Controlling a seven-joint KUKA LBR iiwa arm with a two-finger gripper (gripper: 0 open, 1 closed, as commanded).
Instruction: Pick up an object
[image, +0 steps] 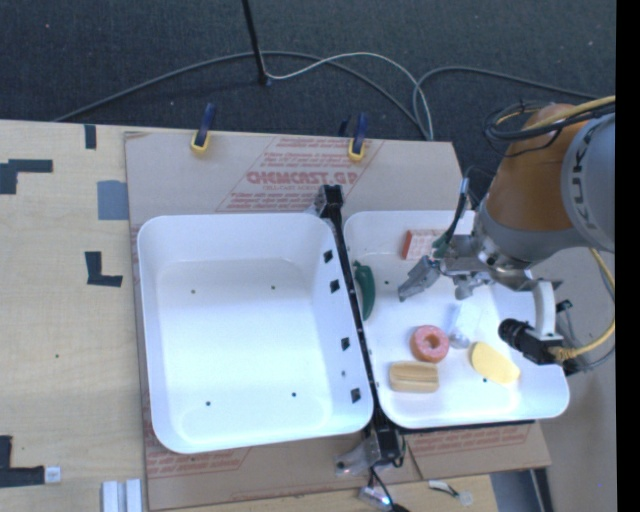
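Note:
My gripper (441, 287) hangs over the middle of the right bin (540, 405), open, with its two grey fingers (415, 284) spread apart and nothing between them. Just below it lie a pink ring-shaped object (430, 343) and a small pale clear piece (456, 331). A tan oblong block (413, 377) rests near the bin's front wall. A yellow rounded object (494, 362) lies to the right of the ring. A red and white packet (420, 243) sits at the bin's back, partly behind the gripper. A dark green object (363, 286) leans against the left wall.
The left bin (160, 300) adjoins the right one along a black clipped divider (345, 300). The arm's orange and grey body (545, 190) overhangs the right bin's far right corner. A black cable fitting (525, 340) juts out by the yellow object.

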